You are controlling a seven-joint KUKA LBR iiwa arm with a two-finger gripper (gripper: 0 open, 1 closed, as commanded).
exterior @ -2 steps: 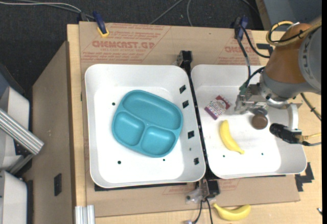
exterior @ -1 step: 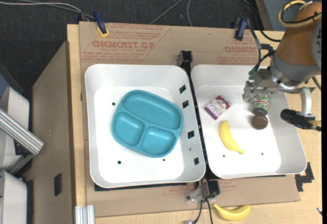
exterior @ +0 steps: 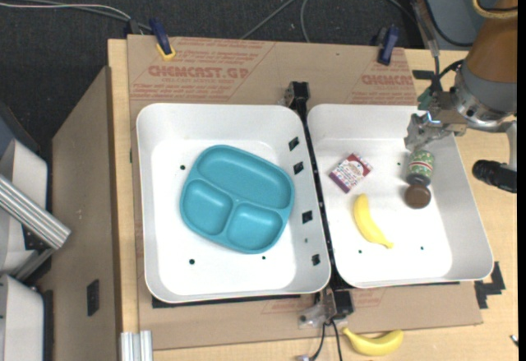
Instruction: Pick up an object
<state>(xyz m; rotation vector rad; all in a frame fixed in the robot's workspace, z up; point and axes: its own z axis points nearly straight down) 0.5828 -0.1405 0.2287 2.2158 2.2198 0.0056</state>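
Brown cardboard covers our tabletop (exterior: 205,63) under two white bins. Our end effector (exterior: 424,134) hangs over the right bin (exterior: 460,261); whether it grips we cannot tell. Just at its 6 o'clock stands a small green-labelled bottle (exterior: 420,172), its long axis tilted toward 6, dark cap nearest us.

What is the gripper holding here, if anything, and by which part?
It cannot be told. The gripper sits right above the upright small jar in the right bin, but no grip on the jar's top is visible.

Two white bins (exterior: 156,211), one blue tray (exterior: 237,198), two bananas (exterior: 371,222), one packet (exterior: 351,172), one bottle (exterior: 420,167)
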